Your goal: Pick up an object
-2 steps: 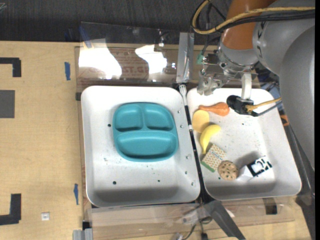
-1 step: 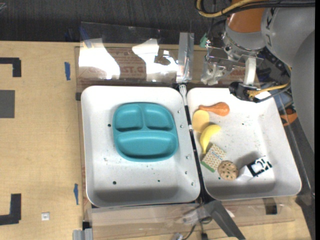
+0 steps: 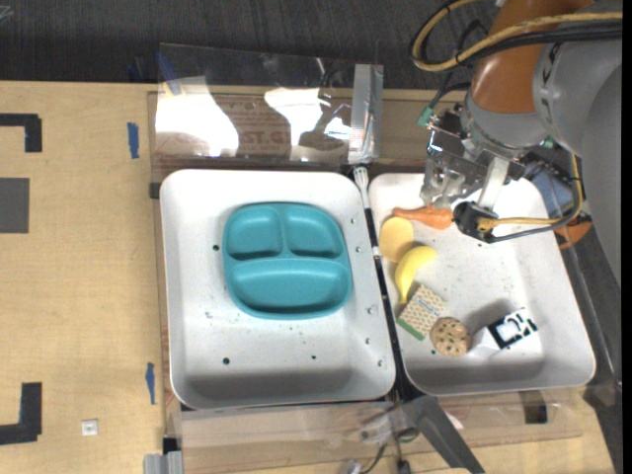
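Camera view: gripper is hovering over the carrot at the back of the right bin; grip state cannot be judged. Risk: carrot is lying against the lemon, so closing could be nudging it aside.

Pincer above carrot

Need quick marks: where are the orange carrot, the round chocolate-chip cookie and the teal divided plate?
Orange carrot (image 3: 427,217): camera view, middle of its body, right bin.
Round chocolate-chip cookie (image 3: 449,337): camera view, centre of its face, right bin.
Teal divided plate (image 3: 287,261): camera view, central divider ridge, left bin.
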`<state>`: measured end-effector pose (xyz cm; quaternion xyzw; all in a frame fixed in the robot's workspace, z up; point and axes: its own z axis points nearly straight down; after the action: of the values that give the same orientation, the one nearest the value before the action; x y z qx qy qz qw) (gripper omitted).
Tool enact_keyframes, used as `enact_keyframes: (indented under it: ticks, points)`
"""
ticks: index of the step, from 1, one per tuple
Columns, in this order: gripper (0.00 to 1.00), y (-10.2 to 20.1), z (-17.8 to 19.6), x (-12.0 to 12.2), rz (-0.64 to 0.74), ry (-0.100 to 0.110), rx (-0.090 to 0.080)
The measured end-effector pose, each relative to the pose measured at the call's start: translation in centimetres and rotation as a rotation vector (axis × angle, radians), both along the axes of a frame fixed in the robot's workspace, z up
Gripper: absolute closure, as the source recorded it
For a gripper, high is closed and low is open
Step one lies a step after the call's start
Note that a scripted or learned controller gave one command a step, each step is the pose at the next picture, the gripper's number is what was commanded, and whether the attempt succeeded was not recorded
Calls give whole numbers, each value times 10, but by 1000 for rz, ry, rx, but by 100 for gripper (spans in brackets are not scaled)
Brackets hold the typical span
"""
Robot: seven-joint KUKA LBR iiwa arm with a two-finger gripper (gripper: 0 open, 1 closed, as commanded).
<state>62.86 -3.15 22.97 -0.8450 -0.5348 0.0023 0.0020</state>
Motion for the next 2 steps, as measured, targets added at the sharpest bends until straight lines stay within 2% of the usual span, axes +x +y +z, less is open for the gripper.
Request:
enact_keyframes:
  ticks: [1,2]
  points:
    - [0,0,1,0,1,-2,0]
    - [0,0,1,0,1,-2,0]
